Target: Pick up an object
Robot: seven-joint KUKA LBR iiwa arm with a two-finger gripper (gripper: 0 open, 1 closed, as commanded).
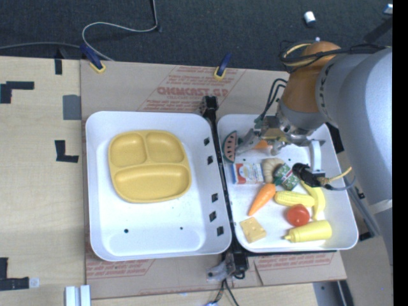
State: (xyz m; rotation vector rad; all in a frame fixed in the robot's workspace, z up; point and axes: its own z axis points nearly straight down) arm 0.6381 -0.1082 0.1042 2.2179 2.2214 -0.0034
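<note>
From above, the gripper [271,136] sits low over the far end of the right bin [347,234]; whether its jaws are spread or pressed together, I cannot tell. Just nearer the camera, a carrot [262,198] lies slantwise, its tip pointing toward the cheese wedge [252,229]. Corn [293,199], a tomato [298,216] and a yellow bottle [310,232] crowd the right side. The left bin [102,234] holds a yellow divided plate [150,166], with bare floor along its near edge.

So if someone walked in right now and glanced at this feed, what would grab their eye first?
Probably the yellow divided plate, alone in the left bin. Next, the heap of toy food in the right bin: carrot, tomato, mustard bottle. The grey arm looms over that bin's far end.
</note>
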